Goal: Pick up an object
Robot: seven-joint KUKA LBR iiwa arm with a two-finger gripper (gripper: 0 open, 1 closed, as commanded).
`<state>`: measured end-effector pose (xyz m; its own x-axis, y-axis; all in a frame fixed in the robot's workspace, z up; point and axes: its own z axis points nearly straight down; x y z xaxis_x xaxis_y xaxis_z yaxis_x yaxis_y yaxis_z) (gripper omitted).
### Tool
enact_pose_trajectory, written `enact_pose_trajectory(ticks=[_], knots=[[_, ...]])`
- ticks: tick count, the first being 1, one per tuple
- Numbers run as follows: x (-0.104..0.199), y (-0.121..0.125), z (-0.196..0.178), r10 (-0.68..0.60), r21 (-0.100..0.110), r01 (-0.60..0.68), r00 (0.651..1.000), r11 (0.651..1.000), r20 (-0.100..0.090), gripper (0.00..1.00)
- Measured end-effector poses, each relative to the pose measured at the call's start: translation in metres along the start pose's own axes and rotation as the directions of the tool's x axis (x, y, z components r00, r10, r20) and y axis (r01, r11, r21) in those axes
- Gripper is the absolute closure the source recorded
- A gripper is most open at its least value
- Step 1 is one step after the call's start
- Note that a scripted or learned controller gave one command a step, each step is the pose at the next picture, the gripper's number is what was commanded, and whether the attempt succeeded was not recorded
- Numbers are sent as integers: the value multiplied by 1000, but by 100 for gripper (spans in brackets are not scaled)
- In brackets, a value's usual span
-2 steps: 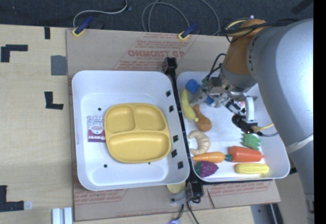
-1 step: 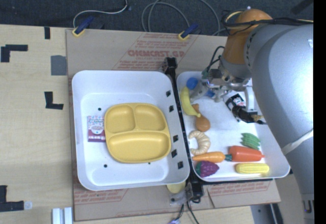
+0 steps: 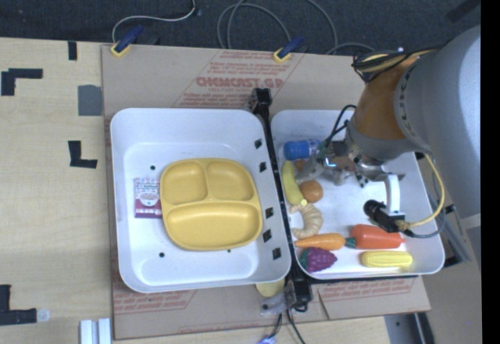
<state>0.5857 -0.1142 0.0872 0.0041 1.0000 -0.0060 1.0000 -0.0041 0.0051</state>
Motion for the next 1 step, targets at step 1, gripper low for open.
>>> enact_pose_trajectory(ticks=[1], knots=[[5, -1, -1, 2, -7, -2, 1000, 1000, 11, 0]])
